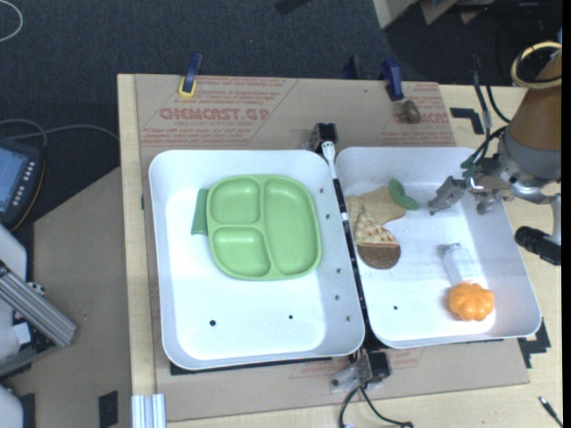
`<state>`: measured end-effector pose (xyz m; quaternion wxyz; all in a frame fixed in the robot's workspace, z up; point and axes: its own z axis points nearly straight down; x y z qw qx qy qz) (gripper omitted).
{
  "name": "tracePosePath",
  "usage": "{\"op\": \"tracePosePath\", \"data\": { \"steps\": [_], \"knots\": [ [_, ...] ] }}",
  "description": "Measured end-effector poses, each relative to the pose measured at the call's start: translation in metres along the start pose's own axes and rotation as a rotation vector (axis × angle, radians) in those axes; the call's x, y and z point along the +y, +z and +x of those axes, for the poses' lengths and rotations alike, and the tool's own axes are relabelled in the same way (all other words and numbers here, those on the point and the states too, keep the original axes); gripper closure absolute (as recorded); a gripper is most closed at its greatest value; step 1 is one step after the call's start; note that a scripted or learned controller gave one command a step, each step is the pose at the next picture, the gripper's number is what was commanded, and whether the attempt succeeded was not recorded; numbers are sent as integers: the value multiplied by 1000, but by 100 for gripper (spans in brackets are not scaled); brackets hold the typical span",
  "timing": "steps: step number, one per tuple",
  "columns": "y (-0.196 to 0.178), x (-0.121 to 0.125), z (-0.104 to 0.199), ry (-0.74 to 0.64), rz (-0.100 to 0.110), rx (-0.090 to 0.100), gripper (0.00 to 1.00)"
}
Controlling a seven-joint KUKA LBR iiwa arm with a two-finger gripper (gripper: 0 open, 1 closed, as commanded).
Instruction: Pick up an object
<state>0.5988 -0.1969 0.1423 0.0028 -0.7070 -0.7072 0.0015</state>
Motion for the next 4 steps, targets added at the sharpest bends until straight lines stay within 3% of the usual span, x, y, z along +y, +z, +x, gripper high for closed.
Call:
{"op": "tracePosePath", "data": {
  "steps": [1, 2, 4],
  "knots": [
    [52, 0, 1, 0, -2, 0, 0],
    [39, 1, 0, 0, -8, -3, 100],
    [-62, -4, -10, 0, -12, -5, 100]
  ]
}}
